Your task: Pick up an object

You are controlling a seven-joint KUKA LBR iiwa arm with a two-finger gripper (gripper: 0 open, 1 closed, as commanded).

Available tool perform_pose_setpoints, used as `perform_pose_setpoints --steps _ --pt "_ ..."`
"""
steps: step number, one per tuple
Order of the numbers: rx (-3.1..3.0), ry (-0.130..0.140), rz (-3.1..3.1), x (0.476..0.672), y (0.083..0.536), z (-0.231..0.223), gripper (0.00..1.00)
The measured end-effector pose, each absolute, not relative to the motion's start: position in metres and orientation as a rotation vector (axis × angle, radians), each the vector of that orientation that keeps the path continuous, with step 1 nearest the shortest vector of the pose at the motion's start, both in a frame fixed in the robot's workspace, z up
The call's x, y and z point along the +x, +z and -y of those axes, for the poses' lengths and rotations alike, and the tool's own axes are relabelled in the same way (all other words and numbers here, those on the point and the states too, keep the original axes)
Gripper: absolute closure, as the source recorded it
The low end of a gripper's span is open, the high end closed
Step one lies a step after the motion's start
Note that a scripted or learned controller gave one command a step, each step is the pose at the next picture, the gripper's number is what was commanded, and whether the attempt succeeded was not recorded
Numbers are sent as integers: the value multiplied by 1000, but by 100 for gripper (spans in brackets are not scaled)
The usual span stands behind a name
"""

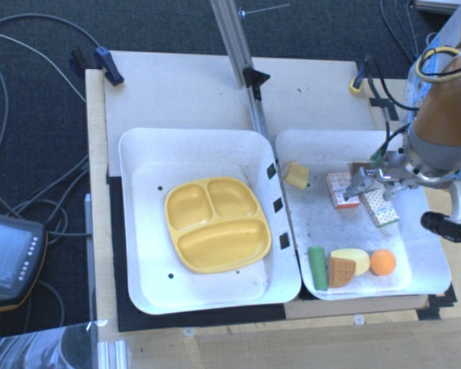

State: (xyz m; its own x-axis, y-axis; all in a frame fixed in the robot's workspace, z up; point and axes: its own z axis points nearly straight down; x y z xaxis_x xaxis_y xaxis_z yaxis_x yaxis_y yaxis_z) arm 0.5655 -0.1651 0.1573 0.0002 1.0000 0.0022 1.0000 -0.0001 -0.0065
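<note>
The gripper (371, 184) hangs over the right bin (434, 271), centre right of frame; its jaws stand spread between two cartons; the red carton (340, 190) lies just left, the checked carton (379, 207) just below right.

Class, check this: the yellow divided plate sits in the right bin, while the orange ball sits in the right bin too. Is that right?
Not quite. The camera view shows the yellow divided plate in the left bin. The orange ball is indeed in the right bin.

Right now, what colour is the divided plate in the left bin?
Yellow. The divided plate shows best in the camera view.
</note>
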Motion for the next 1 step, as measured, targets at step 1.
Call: perform_pose_setpoints --steps 1 --pt "-2215 5 2216 560 96 159 0"
